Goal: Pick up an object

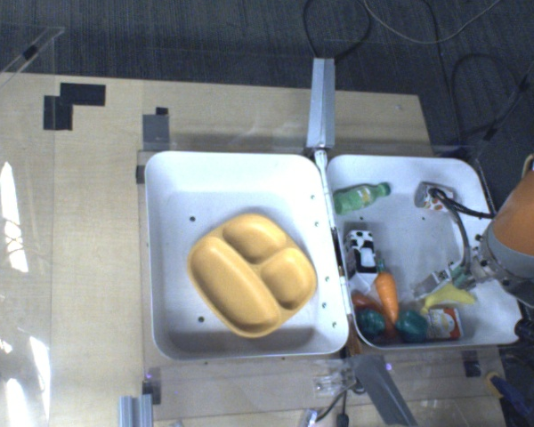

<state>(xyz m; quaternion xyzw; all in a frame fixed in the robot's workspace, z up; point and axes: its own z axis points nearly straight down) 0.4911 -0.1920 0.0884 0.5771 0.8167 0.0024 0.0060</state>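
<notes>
The arm comes in low from the right, and its end effector (440,285) sits down inside the right bin (409,172), close to that bin's near right corner. I can make out a metal finger poking left and something yellow (451,297) just beside it, touching or nearly so, but from where I stand I cannot tell whether the end effector is open or closed, nor whether the yellow piece is actually caught in it.

Nothing looks lifted yet, so I'd judge the pick is at the grasp stage at best: the reach is done, while a secure hold and the raise are left.

Just to the left of the end effector lies a small heap: an orange carrot (387,294), a teal object (412,324) and a red one (372,319) beyond it. Farther left is a black-and-white toy (363,250), and up beyond that, well apart, a green bottle (360,197). Far left, in the left bin (173,185), rests a yellow divided dish (252,272), untouched.
</notes>
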